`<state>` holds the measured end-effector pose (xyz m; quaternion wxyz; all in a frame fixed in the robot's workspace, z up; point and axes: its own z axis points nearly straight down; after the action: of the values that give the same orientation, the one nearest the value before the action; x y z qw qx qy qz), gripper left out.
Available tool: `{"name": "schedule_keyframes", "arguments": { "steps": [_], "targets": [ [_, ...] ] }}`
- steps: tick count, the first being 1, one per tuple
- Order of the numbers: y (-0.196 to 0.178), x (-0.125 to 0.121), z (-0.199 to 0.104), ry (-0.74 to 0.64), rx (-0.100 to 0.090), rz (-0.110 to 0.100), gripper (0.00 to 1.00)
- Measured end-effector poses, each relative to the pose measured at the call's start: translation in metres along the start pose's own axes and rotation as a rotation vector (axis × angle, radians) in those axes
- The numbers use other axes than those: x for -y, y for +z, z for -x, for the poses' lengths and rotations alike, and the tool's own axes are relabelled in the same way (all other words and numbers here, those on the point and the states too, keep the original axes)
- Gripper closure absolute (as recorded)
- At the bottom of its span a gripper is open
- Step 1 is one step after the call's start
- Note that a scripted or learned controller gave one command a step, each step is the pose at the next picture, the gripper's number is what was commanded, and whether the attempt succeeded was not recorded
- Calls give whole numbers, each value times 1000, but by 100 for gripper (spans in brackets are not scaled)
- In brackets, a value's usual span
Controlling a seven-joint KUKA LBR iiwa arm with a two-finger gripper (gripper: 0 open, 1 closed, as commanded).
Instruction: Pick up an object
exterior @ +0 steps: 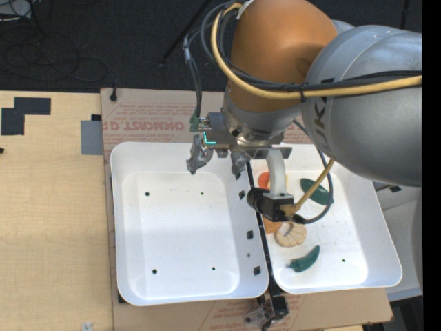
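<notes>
My gripper (218, 164) hangs over the far right corner of the left bin (131, 185), close to the divider between the bins. Its two fingers stand apart with nothing between them, so it is open. In the right bin (372, 254) lie a small red-orange piece (264, 180), a dark green leaf-shaped thing (318, 192), a tan ridged shell-like thing (291, 234), an orange piece (272, 226) partly hidden beside it, and a green pepper-shaped thing (305, 259). All of these sit to the right of the gripper and nearer the front.
The big grey arm with its orange band (282, 40) covers the far right of the scene and part of the right bin. Both bins rest on printed cardboard (151, 119). A pale bench with black marks (27, 112) lies to the left.
</notes>
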<state>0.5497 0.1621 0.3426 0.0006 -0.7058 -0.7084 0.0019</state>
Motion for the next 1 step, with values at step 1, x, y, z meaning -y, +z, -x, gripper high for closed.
{"name": "schedule_keyframes", "arguments": {
  "steps": [1],
  "targets": [
    [-164,7,26,2,-5,19,0]
  ]
}}
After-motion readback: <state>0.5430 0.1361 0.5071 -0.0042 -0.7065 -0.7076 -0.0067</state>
